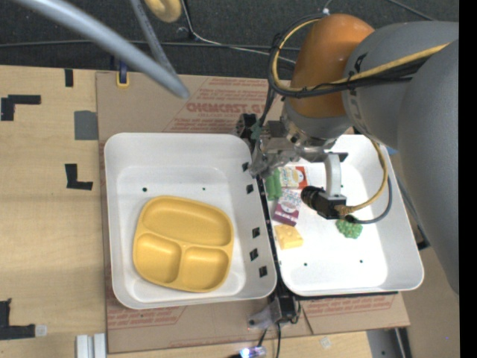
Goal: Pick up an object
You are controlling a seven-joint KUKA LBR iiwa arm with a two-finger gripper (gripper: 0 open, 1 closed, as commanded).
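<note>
Bench with two white bins on brown cardboard, dark floor behind.

Left bin [119, 170]: yellow divided tray [182, 243], long axis roughly left to right. Right bin [387, 267]: purple packet [286, 209] upright along the inner wall, yellow wedge [289, 236] just below it, green piece [349, 229], red-and-white packet [292, 176]. Gripper [270, 164] low over the right bin's left edge; jaw state cannot be told.

Grey arm w/ orange band, in from right, bent downward, claw [277, 171] low, wrist approx vertical.
</note>
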